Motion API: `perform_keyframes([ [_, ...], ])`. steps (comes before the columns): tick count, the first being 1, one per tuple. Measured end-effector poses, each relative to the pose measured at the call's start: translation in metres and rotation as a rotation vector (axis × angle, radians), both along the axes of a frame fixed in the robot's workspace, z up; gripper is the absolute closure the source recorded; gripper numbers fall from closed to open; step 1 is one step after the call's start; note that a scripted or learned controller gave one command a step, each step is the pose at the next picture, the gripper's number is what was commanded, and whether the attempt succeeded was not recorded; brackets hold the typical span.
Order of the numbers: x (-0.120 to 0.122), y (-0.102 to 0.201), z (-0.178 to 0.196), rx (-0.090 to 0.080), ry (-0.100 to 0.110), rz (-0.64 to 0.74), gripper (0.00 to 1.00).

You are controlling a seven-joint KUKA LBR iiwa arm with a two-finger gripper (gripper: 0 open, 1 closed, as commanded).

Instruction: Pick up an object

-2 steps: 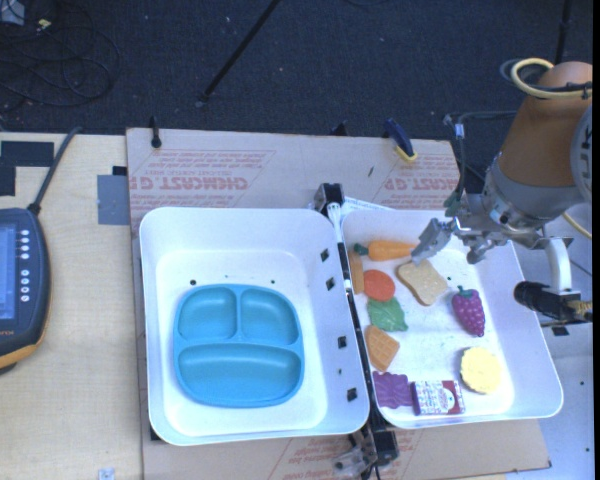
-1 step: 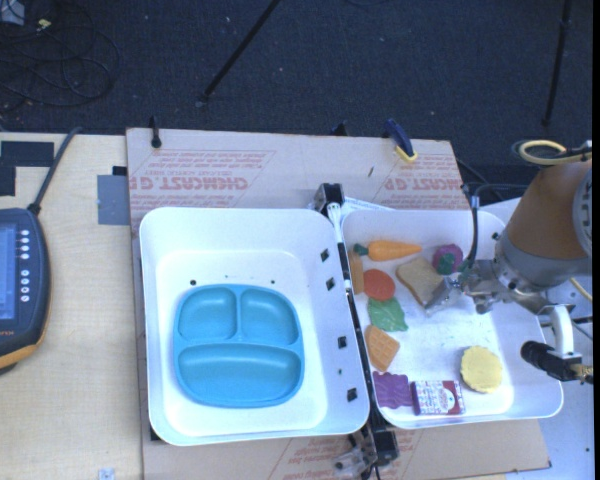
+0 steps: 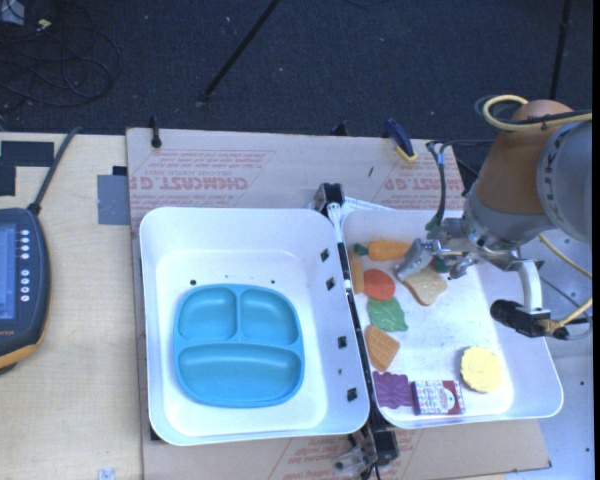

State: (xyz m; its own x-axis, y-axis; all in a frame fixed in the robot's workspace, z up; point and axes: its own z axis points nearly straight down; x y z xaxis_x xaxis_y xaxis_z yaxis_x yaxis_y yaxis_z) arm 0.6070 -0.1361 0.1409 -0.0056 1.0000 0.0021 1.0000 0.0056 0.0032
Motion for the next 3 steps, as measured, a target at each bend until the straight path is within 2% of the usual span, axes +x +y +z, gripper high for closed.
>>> perform_keyframes([
  [1,-0.018,0.057,-0.055,-0.001,0.007,-0.003,0.00],
  [2,-0.093,0.054,-0.054,0.000,0.012,-0.008,0.00],
  [3,-0.068,0.041,-0.016,-0.003,0.003,-0.006,0.00],
])
